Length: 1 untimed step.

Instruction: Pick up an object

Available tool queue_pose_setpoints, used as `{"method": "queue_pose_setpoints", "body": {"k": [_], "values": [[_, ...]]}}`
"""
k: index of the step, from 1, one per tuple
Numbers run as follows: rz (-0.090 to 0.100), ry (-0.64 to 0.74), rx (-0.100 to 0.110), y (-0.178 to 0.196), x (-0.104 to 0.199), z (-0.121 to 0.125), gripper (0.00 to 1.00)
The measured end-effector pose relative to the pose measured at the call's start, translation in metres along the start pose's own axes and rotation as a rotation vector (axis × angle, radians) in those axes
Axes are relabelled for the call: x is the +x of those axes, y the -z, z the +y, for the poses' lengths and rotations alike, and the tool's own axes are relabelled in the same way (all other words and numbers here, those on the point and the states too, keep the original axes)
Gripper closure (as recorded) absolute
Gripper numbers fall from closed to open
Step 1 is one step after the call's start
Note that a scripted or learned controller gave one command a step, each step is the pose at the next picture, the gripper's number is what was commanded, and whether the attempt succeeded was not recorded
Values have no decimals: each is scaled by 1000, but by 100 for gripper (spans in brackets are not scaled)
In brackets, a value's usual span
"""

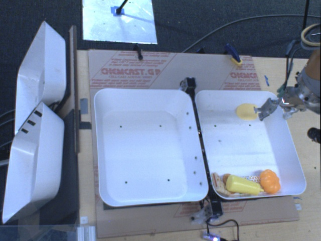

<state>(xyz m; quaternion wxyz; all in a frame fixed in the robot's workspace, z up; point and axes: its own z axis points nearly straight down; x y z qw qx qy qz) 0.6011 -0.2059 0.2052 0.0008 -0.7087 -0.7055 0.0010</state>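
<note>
A pale yellow rounded object (246,111) lies near the far wall of the right bin (286,149). My gripper (277,111) hangs over that bin's far right corner, just right of the yellow object. Its fingers (266,109) stand apart, open, with nothing between them; the left fingertip is close beside the object. In the bin's near corner lie a yellow cylinder-like piece (243,185), an orange fruit-shaped toy (271,181), a tan flat item (219,181) and a small white meshed thing (254,177), packed close together.
The left bin (103,149) stands beside the right one, with a black divider strip (199,134) between them. Two more white bins (37,134) lean at the far left. A silver plate (120,14) lies behind the bench. Cables run at the back right.
</note>
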Motion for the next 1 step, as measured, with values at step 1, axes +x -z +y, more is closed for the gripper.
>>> {"method": "queue_pose_setpoints", "body": {"k": [1], "values": [[3, 6, 6, -127, 8, 47, 0]]}}
